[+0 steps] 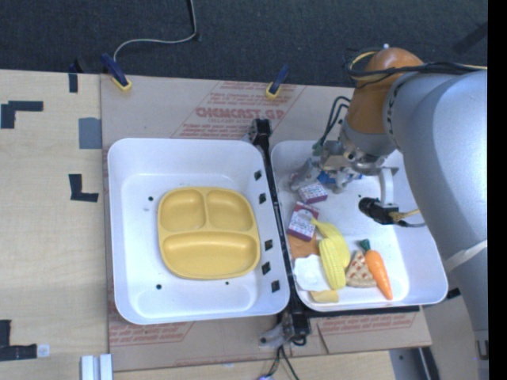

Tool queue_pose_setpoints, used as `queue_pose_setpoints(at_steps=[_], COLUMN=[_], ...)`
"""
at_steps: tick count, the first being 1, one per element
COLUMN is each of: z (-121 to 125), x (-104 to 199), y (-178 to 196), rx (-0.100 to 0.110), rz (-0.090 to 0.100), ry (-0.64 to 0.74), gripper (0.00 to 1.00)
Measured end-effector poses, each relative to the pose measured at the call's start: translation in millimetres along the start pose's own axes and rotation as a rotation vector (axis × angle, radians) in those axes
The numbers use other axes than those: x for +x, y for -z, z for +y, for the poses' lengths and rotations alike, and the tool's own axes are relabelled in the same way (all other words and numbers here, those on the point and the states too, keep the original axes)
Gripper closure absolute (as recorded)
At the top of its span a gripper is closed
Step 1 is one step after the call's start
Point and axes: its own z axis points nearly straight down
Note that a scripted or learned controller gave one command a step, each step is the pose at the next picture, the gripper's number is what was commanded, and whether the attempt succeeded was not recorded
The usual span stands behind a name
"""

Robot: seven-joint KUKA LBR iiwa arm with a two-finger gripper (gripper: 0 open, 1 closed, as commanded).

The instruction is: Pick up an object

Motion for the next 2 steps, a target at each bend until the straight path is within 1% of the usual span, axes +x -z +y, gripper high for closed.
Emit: queue_pose_setpoints(at_steps=[1, 2], z=[-1, 2], x=[0, 38], y=[9, 147], rx=[0.002, -0.043], rz=[-0.002, -0.005], ry=[0.002, 0.01], gripper=[1.0, 1.0])
